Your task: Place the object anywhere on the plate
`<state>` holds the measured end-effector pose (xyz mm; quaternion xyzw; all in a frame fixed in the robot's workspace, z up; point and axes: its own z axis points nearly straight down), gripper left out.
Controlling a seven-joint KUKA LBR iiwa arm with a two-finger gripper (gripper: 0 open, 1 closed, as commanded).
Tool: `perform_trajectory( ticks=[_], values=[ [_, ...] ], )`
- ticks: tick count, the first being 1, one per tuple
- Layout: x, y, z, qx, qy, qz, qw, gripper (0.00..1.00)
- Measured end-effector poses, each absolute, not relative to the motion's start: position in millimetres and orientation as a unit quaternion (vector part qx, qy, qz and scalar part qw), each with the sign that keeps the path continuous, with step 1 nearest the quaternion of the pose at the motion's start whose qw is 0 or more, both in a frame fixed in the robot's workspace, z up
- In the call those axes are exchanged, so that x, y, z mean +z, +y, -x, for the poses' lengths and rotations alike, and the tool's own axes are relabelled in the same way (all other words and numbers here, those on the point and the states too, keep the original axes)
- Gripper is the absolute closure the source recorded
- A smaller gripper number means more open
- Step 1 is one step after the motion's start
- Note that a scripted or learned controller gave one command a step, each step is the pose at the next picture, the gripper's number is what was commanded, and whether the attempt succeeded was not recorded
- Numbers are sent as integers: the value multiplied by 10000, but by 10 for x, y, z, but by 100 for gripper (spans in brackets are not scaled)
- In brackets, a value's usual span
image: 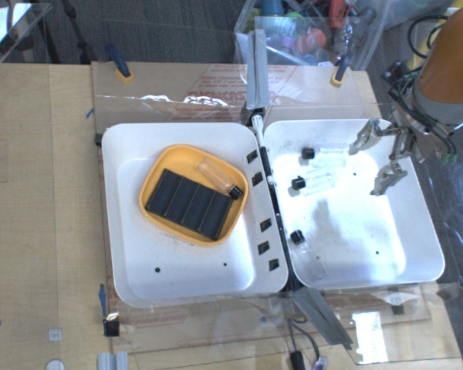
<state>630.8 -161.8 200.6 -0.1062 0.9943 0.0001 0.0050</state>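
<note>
A yellow square plate [156, 185] lies in the left bin [131, 276]. On it rest a black ribbed slab [190, 203] and a clear vial with a black cap [220, 178]. Three more clear vials with black caps lie in the right bin [417, 260]: one at the back [322, 155], one in the middle [312, 182], and one near the front left [298, 239]. My gripper [376, 160] hovers over the right bin's back right area, to the right of the vials. It is open, with nothing between its fingers [363, 139].
A clear plastic tub of colourful items [316, 14] stands behind the bins. A row of black clips [264, 203] runs along the divider between the bins. The arm's orange band [447, 52] is at the far right.
</note>
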Motion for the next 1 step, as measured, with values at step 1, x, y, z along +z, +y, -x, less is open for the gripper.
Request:
perform_trajectory(
  ticks=[1],
  values=[
    [1818,-2087,-6590,-2,9835,1807,52,0]
  ],
)
